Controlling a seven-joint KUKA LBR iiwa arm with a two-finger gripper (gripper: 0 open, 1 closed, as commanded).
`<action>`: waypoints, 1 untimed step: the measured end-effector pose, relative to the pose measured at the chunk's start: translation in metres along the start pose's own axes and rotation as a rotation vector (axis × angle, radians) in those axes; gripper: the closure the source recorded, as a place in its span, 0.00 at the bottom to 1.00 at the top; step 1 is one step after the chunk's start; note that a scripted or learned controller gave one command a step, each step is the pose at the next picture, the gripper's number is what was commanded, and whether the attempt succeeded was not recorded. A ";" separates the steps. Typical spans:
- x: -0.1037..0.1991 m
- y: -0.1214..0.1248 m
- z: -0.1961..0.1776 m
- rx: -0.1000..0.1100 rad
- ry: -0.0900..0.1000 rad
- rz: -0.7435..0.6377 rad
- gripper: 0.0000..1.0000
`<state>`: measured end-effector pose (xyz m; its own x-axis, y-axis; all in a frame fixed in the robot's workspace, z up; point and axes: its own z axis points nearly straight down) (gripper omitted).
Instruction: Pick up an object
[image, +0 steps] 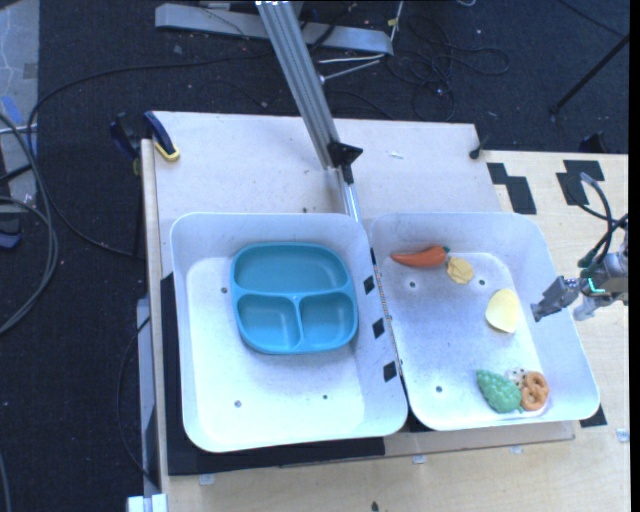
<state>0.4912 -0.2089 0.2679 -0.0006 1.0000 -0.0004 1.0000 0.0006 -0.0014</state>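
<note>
Nearest the camera, at the front of the right bin (430, 400), a green toy (497, 390) touches a pretzel (534, 389). Farther back in that bin lie a yellow slice-shaped piece (503, 310), a small tan piece (460, 269) and a toy carrot (421, 257), the last two near each other. At this bin's right rim sits the gripper (548, 304), near the yellow piece; whether it is open or closed cannot be told. A blue three-compartment tray (295, 297) occupies the left bin (200, 330).
</note>
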 end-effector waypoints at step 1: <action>0.000 0.000 0.000 -0.001 0.000 0.000 0.00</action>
<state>0.4915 -0.2089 0.2683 -0.0007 1.0000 -0.0007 1.0000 0.0007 -0.0002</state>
